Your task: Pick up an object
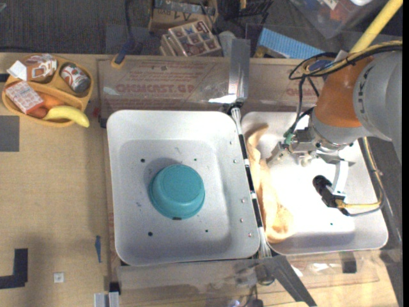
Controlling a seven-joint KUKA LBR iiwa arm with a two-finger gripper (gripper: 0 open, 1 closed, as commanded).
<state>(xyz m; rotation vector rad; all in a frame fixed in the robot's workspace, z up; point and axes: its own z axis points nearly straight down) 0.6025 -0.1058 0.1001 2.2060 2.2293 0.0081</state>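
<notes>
The gripper [300, 153] hangs over the right bin [367, 238], and I cannot tell its state. Far to its left, a teal bowl [177, 190] sits upside down in the left bin [128, 139].

teal bowl [177, 191] in the white left bin [128, 139]; yellow banana [68, 114] on an orange tray [13, 98], upper left; grey arm [377, 94] with an orange band [339, 101].
</notes>
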